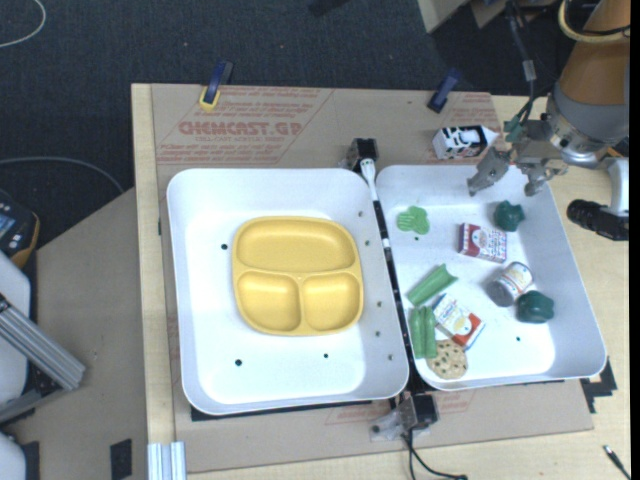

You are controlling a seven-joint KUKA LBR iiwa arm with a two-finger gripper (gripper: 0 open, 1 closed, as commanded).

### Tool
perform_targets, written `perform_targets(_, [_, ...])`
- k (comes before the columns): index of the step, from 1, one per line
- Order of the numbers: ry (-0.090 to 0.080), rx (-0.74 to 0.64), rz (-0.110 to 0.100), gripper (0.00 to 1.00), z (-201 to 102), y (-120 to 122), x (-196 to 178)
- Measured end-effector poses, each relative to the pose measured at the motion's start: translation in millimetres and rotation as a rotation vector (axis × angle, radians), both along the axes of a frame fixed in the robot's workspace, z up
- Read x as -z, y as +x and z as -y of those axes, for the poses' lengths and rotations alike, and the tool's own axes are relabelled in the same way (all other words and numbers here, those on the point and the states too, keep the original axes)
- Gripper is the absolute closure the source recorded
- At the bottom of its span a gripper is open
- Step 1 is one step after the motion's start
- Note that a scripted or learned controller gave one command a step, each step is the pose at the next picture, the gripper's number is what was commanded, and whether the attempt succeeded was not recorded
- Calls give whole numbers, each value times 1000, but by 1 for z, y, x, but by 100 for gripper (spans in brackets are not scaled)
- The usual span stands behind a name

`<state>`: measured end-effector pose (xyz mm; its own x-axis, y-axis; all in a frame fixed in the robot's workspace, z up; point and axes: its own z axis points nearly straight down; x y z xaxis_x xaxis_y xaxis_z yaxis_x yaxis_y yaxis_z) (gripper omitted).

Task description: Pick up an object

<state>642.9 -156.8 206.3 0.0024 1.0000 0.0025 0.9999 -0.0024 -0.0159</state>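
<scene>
My gripper (509,176) hangs over the far end of the right bin (570,258), its two fingers (487,179) spread open with nothing between them. Just below it lie a dark green toy (508,214) and a red and white carton (482,241). A light green piece (412,220) sits to the left. Nearer the front are a small can (510,282), another dark green toy (534,307), two green pods (431,285), a small packet (459,320) and a cookie (447,360).
The left bin (200,268) holds a yellow divided plate (296,273). A black and white toy (462,141) stands on the board just beyond the right bin's far rim. Clamps (213,86) grip the board's far edge.
</scene>
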Motion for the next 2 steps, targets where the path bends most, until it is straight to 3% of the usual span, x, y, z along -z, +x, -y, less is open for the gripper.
perform_targets(1, [-2,-2,15,0,0,3,-10])
perform_targets(2, [-1,-2,9,0,0,-3,53])
